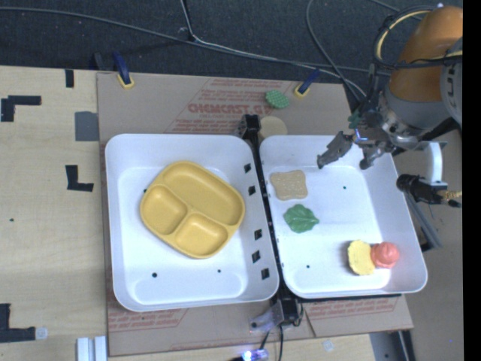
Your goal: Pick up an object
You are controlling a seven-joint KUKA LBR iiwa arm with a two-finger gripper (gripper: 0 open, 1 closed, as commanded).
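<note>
Seemingly apart, the tan toast [288,184] lies left of the open-fingered end effector [350,154].

Robotics lab, taped bench [45,201], clamped cardboard [218,107], white bins [120,277], loose cables [225,47]

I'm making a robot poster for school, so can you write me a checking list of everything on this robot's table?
Surface: brown board bearing two white bins, left bin and right bin, side by side.
Job's things: right bin holds a tan slice, a green leaf piece, a yellow piece touching a pink piece.
Clutter: yellow divided tray in the left bin; small green piece on the board behind the bins.
Grippers: pincer open, holding nothing, above the right bin's far edge.
Cables: black cables across the dark floor behind.
Surroundings: pale tabletop with black tape marks.
</note>
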